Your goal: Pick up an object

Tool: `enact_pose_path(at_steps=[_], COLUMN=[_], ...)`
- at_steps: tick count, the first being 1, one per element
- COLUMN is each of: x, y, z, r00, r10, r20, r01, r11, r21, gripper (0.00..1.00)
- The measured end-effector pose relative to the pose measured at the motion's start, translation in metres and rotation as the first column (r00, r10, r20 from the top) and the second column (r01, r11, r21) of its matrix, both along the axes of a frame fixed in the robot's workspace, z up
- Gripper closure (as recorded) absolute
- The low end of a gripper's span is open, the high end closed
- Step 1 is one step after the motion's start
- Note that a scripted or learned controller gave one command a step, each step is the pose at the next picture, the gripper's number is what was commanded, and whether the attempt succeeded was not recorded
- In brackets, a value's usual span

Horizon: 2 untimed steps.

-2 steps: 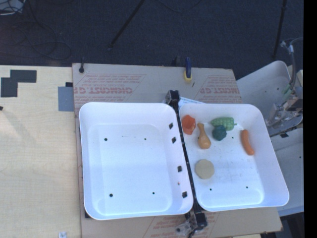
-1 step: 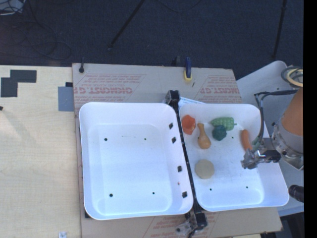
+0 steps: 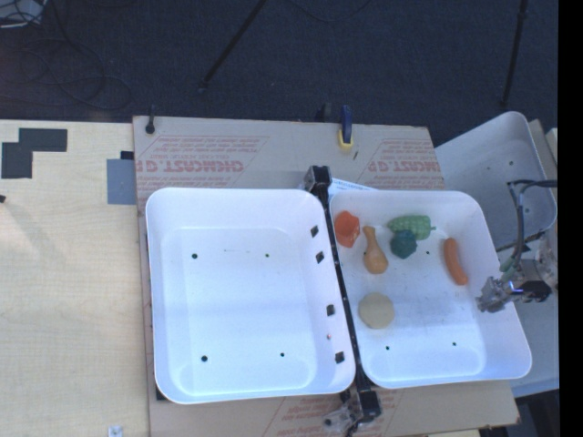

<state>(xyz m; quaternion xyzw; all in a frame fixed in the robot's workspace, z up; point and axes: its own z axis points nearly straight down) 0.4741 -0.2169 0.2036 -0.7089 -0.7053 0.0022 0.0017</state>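
1. Camera view: two white bins sit side by side on the tabletop; the left bin and the right bin touch along a clipped middle edge.
2. In the right bin lie an orange-red block, a tan pear-shaped piece, a green corn-like piece, a dark teal lump, an orange carrot and a beige round ball.
3. The jaws sit just outside the right bin's right rim; the gripper has nothing visible between them, and whether they are wide or narrow I cannot tell.
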Motion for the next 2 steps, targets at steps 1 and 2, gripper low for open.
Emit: enact_pose_path(at_steps=[1,2], x=[0.003,-0.001], y=[0.002,0.006], z=[0.133,-0.083], r00=[1.0,1.0], r10=[0.006,0.006], r20=[0.016,-0.009], r01=[-0.006,-0.006], r11=[1.0,1.0], r21=[-0.004,0.007], gripper=[1.0,1.0])
